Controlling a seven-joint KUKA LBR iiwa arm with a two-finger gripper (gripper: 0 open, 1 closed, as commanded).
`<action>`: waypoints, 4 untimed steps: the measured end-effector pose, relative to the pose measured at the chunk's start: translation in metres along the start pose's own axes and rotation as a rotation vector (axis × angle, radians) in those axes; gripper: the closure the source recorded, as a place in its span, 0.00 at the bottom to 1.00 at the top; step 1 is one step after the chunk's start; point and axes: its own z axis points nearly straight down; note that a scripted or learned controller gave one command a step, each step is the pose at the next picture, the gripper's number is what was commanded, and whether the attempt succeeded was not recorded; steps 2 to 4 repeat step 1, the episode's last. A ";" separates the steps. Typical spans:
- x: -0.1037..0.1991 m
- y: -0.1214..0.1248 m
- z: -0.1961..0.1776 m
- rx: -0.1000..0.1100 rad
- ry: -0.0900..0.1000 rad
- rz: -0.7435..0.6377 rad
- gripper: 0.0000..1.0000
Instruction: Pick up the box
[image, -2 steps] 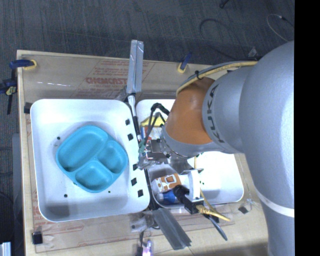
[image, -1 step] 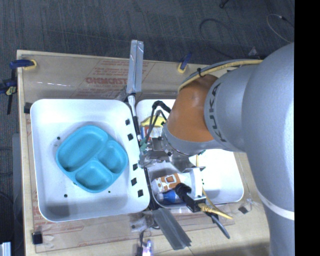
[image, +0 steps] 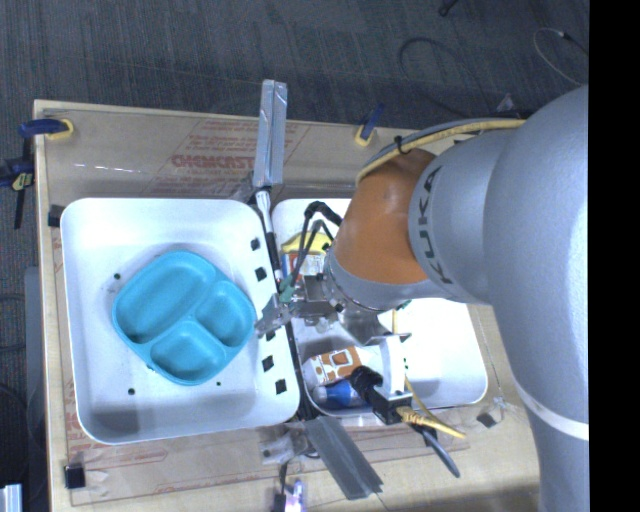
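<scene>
Box – R bin, under arm

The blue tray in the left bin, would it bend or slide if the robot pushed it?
The blue tray looks like moulded plastic with three hollows, so it is probably stiff and light. Lying flat on the smooth white left bin, it would likely slide, not tip.

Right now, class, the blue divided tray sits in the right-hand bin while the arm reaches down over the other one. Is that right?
Not quite. The camera view shows the blue divided tray lying in the left bin, not the right-hand one. The arm reaches down over the other one, the right bin, where small items lie near its front edge.
</scene>
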 end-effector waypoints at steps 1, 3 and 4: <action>-0.074 0.053 0.073 -0.016 0.017 -0.319 0.00; -0.074 0.053 0.073 -0.016 0.017 -0.319 0.00; -0.074 0.053 0.073 -0.016 0.017 -0.319 0.00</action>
